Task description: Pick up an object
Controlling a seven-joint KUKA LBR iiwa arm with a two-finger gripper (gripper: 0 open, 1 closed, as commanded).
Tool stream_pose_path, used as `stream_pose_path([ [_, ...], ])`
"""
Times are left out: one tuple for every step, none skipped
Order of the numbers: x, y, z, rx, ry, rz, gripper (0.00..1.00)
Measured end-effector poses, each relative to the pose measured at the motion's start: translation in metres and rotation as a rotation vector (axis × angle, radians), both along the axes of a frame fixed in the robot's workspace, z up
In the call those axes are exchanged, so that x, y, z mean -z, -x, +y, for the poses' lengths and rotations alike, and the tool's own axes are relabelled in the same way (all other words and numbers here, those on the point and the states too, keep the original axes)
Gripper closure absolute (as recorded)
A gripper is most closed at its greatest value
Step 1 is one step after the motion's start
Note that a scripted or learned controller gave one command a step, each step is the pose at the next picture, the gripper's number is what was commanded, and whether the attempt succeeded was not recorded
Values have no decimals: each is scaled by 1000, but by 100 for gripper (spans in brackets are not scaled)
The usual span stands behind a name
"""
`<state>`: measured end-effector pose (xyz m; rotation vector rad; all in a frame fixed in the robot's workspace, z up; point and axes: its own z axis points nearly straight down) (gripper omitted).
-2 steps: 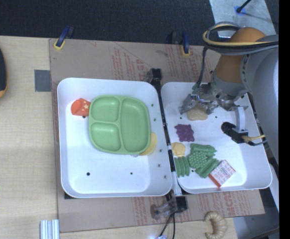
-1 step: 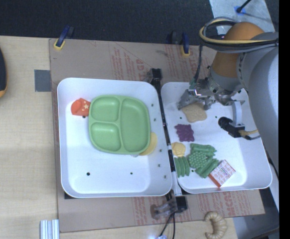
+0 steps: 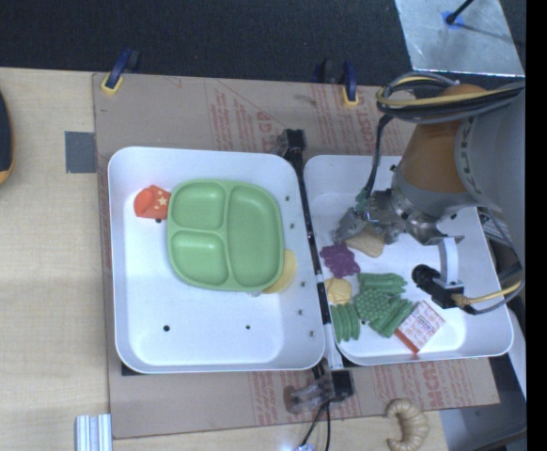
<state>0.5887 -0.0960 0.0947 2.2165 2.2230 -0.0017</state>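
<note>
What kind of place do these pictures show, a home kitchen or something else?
Most likely a robotics lab bench, not a kitchen. Two white bins sit on a cardboard sheet held by clamps; a grey and orange robot arm reaches over toy food.

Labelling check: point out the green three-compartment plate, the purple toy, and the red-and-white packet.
green three-compartment plate [image 3: 225, 234], camera view, centre divider.
purple toy [image 3: 339, 259], camera view, its middle.
red-and-white packet [image 3: 421, 326], camera view, flat top face.
</note>
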Motion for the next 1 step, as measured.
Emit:
stream_pose_path([
  [1, -44, -28, -2, -1, -3, 0],
])
